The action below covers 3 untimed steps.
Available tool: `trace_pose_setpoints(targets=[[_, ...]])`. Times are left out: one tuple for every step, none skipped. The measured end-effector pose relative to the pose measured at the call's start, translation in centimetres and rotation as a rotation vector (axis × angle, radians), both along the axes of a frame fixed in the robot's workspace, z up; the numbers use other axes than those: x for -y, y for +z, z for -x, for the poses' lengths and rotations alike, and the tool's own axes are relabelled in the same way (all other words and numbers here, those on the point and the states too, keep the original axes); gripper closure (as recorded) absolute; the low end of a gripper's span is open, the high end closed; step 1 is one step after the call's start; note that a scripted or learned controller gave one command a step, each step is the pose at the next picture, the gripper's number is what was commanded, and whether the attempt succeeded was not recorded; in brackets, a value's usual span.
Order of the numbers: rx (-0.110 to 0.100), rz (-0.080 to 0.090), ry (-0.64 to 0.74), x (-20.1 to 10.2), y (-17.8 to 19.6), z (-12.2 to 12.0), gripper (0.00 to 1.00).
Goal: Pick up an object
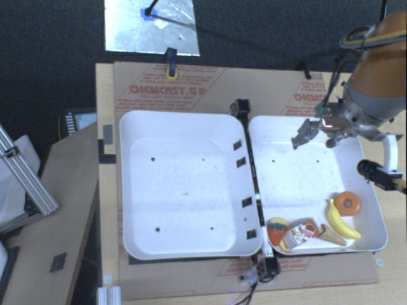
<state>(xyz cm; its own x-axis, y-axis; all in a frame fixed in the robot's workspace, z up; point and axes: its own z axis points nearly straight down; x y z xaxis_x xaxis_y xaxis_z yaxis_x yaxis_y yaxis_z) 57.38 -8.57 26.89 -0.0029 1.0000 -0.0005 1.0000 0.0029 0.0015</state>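
The arm is getting ready to pick up a toy.

The left bin (184, 183) is sitting beside the right bin (299, 183) on the worktop (191, 84). The toys are lying along the right bin's front edge: a tomato (277, 229), a small packet (299, 235), a banana (340, 220) and a donut (347, 203) near the front right corner. The gripper (316, 132) is hanging open with nothing in it, over the back of the right bin, well apart from the toys. I think it should be going toward the front and dropping over the donut, which has some room around it.
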Motion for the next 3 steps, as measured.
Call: trace_pose_setpoints(targets=[[0.015,-0.002,0.009,-6.0,13.9,2.7,0.0],[0.016,-0.003,0.005,-8.6,24.4,8.9,0.0],[0.004,-0.003,0.009,-16.2,26.7,8.7,0.0]])
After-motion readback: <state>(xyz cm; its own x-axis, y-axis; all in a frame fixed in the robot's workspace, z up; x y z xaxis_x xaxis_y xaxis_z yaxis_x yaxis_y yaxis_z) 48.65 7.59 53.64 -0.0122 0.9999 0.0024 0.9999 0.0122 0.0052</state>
